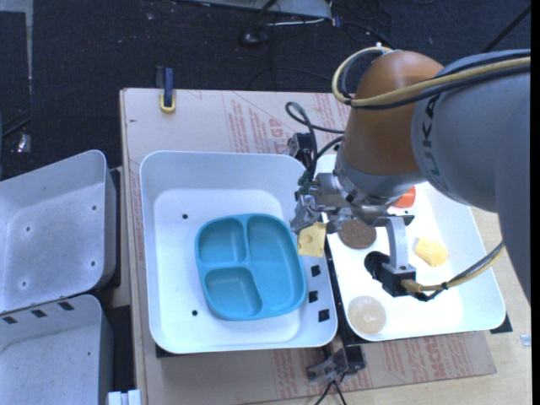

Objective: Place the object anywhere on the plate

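Beside the blue plate (251, 265), yellow cheese wedge (311, 241), long axis upright, under gripper (310, 223)

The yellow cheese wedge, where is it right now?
The yellow cheese wedge sits under the gripper, at the blue plate's right edge.

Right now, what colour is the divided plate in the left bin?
Light blue; the plate shows clearly in the camera view.
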`<state>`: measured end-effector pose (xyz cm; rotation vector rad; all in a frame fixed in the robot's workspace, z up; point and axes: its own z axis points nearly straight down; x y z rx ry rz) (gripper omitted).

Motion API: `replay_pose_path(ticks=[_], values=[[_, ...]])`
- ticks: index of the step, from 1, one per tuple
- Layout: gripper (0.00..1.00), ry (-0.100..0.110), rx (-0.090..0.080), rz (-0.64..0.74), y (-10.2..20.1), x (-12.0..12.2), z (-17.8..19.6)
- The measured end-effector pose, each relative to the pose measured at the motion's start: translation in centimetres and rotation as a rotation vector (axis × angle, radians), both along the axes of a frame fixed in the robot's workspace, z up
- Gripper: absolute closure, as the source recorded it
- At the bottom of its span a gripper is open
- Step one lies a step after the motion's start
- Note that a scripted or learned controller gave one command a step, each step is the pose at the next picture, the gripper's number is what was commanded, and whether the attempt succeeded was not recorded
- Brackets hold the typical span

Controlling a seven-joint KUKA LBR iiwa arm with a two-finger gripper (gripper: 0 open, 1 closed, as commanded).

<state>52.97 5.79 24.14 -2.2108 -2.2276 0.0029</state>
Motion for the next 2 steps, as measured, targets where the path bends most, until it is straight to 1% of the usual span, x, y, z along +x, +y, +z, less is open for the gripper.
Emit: replay_pose_path(ticks=[1,2], values=[[1.0,-0.002,0.0,0.0,4.9,1.1,-1.3],[1.0,-0.004,0.002,0.002,10.7,0.6,-0.2]])
